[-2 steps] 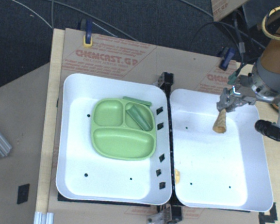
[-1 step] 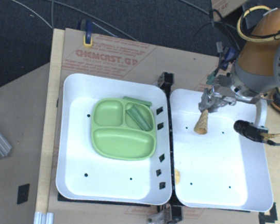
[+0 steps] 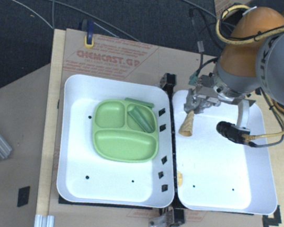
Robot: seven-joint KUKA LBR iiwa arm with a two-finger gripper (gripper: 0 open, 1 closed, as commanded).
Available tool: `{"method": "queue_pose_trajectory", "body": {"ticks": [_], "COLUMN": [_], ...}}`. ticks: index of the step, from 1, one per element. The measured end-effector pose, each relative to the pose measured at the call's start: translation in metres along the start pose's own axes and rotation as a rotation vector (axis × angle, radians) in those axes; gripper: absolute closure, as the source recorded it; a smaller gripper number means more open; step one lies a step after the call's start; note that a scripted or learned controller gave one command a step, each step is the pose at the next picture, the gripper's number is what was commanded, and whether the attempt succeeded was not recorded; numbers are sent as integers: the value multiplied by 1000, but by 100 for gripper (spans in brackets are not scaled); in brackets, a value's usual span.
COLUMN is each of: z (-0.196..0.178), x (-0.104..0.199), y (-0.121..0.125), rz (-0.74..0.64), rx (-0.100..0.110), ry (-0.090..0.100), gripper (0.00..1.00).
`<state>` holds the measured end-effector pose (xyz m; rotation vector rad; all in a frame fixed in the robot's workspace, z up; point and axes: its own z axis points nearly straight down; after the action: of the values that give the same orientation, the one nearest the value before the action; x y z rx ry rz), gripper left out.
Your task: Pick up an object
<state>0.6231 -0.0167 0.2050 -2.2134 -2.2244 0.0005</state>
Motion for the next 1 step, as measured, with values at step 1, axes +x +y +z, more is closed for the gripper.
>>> {"method": "queue_pose_trajectory", "body": {"ticks": [1], "z": [-13], "x": [55], "y": [-14], "rz": [0], "rx": [0], "ry": [0], "gripper": [100]}}
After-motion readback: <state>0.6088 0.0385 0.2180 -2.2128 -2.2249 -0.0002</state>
